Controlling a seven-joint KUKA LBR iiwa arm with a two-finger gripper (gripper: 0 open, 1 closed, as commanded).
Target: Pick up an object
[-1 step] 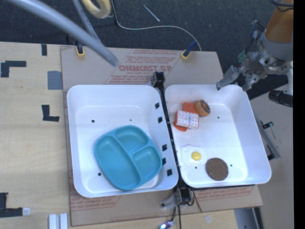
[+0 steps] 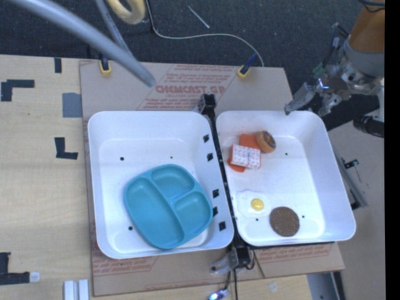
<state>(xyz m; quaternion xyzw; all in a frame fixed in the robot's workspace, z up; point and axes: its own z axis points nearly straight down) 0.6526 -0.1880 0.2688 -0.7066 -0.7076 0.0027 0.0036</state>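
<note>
On the cardboard-covered surface (image 2: 187, 89), the right bin (image 2: 325, 167) at frame centre-right holds a fried egg (image 2: 255, 204), brown patty (image 2: 284, 220) and wrapped snack (image 2: 246, 157), while the gripper (image 2: 306, 99) hovers at upper right, jaws spread and bare.

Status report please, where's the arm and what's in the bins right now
End effector above right bin's far right corner, nothing seen in it. Right bin: fried egg, brown patty, small bun, red-white packet. Left bin: blue divided tray. No obstruction.

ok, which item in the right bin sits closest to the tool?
The small brown round piece, at the bin's upper middle beside the orange block. The fried egg and brown patty lie further from the tool.
</note>
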